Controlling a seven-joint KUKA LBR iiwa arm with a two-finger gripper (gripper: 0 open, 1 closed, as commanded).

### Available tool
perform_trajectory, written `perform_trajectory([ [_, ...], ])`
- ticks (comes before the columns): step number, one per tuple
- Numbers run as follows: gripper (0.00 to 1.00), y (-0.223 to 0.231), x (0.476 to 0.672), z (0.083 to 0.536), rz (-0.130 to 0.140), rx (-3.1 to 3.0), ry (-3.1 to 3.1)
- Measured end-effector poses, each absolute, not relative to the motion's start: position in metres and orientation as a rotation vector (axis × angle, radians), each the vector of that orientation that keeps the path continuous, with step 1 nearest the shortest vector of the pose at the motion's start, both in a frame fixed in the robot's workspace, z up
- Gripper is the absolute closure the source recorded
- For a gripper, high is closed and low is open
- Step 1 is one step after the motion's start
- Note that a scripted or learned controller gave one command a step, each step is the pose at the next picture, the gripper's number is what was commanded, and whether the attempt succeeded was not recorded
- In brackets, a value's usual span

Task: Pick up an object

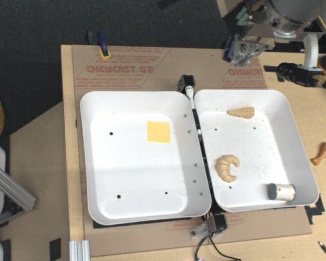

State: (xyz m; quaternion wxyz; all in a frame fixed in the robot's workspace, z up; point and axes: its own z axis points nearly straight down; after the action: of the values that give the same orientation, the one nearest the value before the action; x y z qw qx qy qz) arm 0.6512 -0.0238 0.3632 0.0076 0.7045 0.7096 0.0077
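Observation:
A flat yellow square, like a cheese slice, lies in the left bin. The right bin holds a tan cone near its far edge, a beige croissant near the middle and a small white cylinder with a dark end at the front right. My gripper hangs above the bench beyond the right bin's far edge, well clear of every object, with nothing seen in it.
The two white bins sit side by side on a brown board, joined by a black strip. A blue and yellow clamp grips the board's far left edge. A metal rail lies at the left.

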Motion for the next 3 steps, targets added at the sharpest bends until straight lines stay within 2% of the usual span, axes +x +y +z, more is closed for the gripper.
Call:
perform_trajectory([
  [1,1.0,0.03,0.667,0.314,-0.004,2.219,2.231],
  [2,1.0,0.068,0.654,0.359,0.01,2.213,2.224],
  [3,1.0,0.125,0.658,0.249,-0.011,2.221,2.233],
])
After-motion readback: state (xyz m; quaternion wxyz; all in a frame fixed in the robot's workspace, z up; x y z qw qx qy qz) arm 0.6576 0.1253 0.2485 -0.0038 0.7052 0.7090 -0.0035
